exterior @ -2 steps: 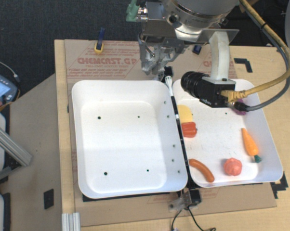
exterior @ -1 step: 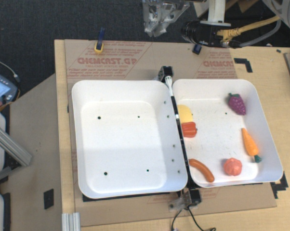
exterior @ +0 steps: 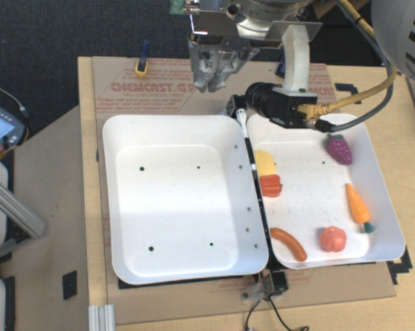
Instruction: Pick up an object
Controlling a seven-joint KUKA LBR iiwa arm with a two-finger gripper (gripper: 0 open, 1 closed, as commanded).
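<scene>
Arm: grey, entering from the top right of the camera view, wrist section above the far edge of the bench.
Gripper (exterior: 214, 71): hangs above the brown board just behind the far rim of the left bin; whether it is spread or closed cannot be told from this angle, and nothing is visible in its grasp.
Camera module (exterior: 276, 105): black cylindrical unit on a white bracket, over the far left corner of the right bin, with a yellow cable running off to the right.
Left bin (exterior: 121, 185): white, shallow, 4 small dark holes visible in its floor.
Right bin (exterior: 380, 178): white, shallow, touching the left bin along a shared rim; holds 6 toy food items.
Purple grapes (exterior: 338, 149): far right area of the right bin.
Yellow item (exterior: 264, 161): against the left wall of the right bin, just behind the red-orange item.
Red-orange item (exterior: 270, 185): touching the yellow item, beside the shared rim.
Carrot (exterior: 358, 207): orange, lying lengthwise near the right wall.
Sausage (exterior: 289, 244): orange-red, lying slantwise near the front left corner of the right bin.
Pink-red fruit (exterior: 333, 238): rounded, near the front rim, between the sausage and the carrot.
Brown board (exterior: 159, 85): under both bins, red lettering on its far strip.
Clamp (exterior: 143, 59): blue and yellow, at the far edge of the board, left of the gripper.
</scene>
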